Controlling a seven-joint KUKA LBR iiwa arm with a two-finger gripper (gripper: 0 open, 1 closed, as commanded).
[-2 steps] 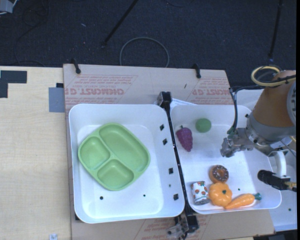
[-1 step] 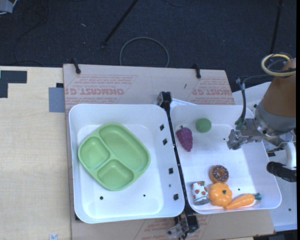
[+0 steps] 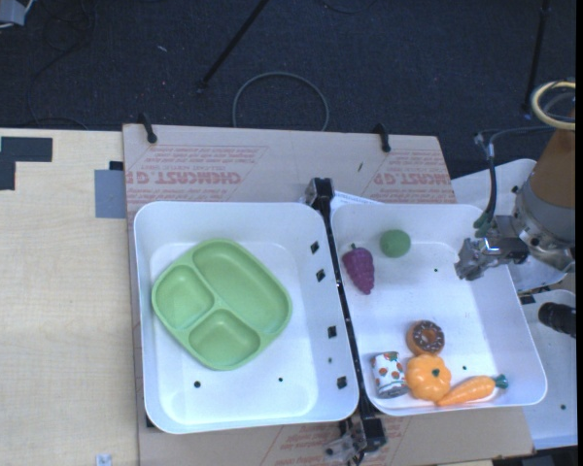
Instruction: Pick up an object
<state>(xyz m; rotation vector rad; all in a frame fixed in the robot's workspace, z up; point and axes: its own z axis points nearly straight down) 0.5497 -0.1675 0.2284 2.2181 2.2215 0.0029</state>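
A grey arm (image 3: 549,223) banded in orange is seen behind its metallic gripper (image 3: 474,258), with thin cabling looped above.

1 camera here, fixed high over the bench (image 3: 58,289), tilted down at a slant so the far edge runs across the upper part of the picture and dark carpet (image 3: 272,47) with cables sits beyond it. It's far enough back to take in both white bins whole: the left bin (image 3: 175,411) centre frame, the right bin (image 3: 525,377) beside it. The arm (image 3: 554,187) comes in at the right edge, cropped there. With just 1 view, there's no overlap to report.
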